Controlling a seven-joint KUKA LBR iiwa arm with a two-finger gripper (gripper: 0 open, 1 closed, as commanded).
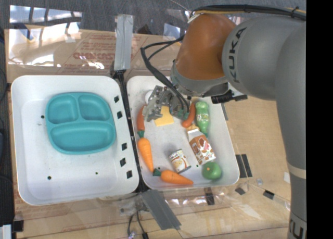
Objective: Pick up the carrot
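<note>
Arm (244, 40) above four carrots (145, 153)

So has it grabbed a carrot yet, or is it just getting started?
Nothing looks lifted yet. The gripper is low in the right bin, over the yellow cheese wedge, with nothing visibly between its fingers. Carrots lie in the bin: one at the left wall, one near the front, a slimmer one above them, another by the green pepper. Grasping and lifting are left.
</note>
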